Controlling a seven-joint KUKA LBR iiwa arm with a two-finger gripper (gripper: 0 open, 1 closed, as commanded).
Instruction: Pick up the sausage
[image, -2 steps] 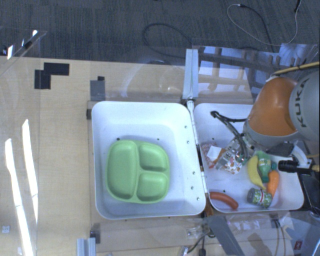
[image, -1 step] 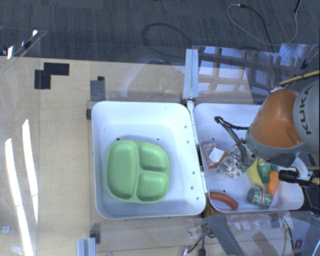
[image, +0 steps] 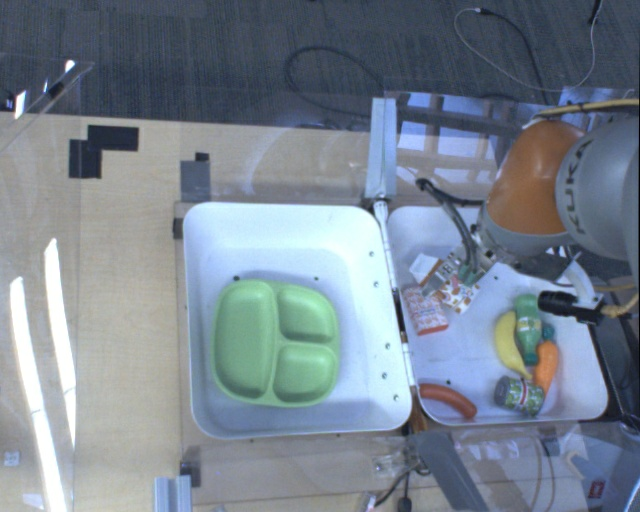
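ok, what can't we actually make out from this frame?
- Pincer: in the camera view the arm covers it, so its state cannot be judged.
- Sausage: lies at the right bin's front edge; the end by the divider is hard to separate from the wall.
- Can: label too small to read.
- Packets: print blurred; overlap unclear.
- Banana: partly covered by a green item of unclear identity.

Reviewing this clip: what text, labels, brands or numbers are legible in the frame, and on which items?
"KU": grey letters on the arm's grey housing, cut off by the frame edge.
Snack packet: printing, too blurred to read.
Small can: label too small to read.
Green bottle: label unreadable.
Sausage, banana, carrot, green tray: no text visible.
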